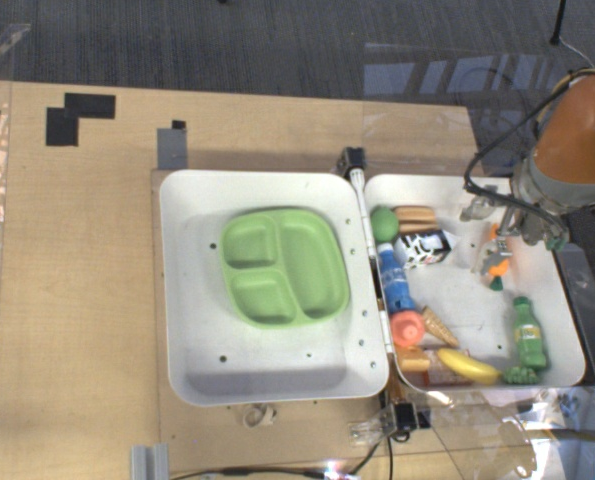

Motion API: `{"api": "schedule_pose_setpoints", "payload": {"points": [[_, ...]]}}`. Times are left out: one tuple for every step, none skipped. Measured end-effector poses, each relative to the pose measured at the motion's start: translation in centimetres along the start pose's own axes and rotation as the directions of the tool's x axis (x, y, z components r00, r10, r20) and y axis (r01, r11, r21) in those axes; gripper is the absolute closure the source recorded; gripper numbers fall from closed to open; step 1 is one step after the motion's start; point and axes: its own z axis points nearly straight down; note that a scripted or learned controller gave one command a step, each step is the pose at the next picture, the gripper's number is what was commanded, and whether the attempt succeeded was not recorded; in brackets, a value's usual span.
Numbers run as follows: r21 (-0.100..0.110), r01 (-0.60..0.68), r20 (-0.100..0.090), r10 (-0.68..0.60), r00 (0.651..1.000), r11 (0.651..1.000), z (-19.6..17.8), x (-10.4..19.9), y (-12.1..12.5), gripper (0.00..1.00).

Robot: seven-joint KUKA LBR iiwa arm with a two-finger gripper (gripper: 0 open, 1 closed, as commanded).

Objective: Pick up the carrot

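The carrot (498, 264) is small and orange with a green tip, and it points down in the right part of the right bin (567, 313). My gripper (505, 234) sits directly over it, below the arm's orange band. The carrot's upper end reaches up between the grey fingers (480, 211), which look closed on it. Most of the gripper body is hidden under the wrist.
The right bin also holds a green ball (383, 224), a brown bun (415, 215), a black-and-white item (427, 247), a blue bottle (394, 284), a red cup (407, 328), a cone (439, 325), a banana (466, 366) and a green bottle (526, 334). A green sectioned plate (282, 266) lies in the left bin (192, 298).
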Motion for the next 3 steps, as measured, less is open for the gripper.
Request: {"api": "schedule_pose_setpoints", "payload": {"points": [[0.002,0.001,0.016,-0.002,1.000,1.000,-1.5,-0.5,0.1,1.00],[0.002,0.002,0.015,-0.002,1.000,1.000,-1.5,-0.5,0.1,0.00],[0.000,-0.109,-0.015,0.109,0.994,0.994,1.4,0.6,-0.2,0.00]]}}
